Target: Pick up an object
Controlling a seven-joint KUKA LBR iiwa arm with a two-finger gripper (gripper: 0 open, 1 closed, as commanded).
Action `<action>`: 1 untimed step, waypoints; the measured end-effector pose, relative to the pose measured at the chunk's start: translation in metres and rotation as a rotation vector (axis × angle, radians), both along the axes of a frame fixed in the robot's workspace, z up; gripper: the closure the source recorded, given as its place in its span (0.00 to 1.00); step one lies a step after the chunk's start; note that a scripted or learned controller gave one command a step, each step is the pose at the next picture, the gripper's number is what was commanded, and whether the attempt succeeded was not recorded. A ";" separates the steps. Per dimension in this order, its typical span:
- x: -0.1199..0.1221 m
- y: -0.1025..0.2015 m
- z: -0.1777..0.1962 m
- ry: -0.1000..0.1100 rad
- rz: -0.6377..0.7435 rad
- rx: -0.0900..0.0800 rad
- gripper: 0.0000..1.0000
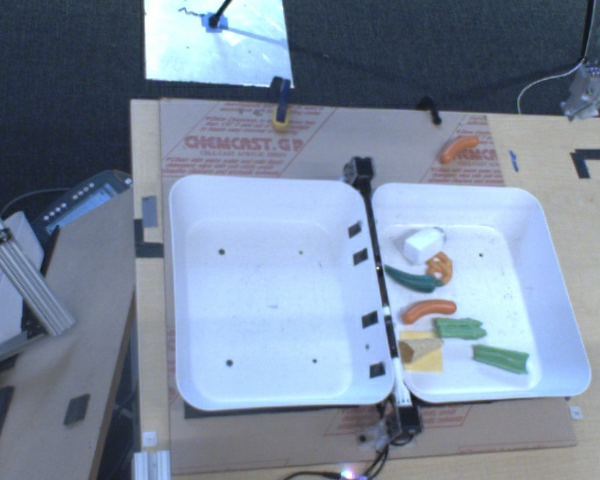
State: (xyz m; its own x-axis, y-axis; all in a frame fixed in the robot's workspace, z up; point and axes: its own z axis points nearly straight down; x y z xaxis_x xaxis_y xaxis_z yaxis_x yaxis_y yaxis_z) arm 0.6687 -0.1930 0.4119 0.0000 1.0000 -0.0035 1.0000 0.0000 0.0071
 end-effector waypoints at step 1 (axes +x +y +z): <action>0.000 -0.014 0.047 -0.001 0.002 0.000 1.00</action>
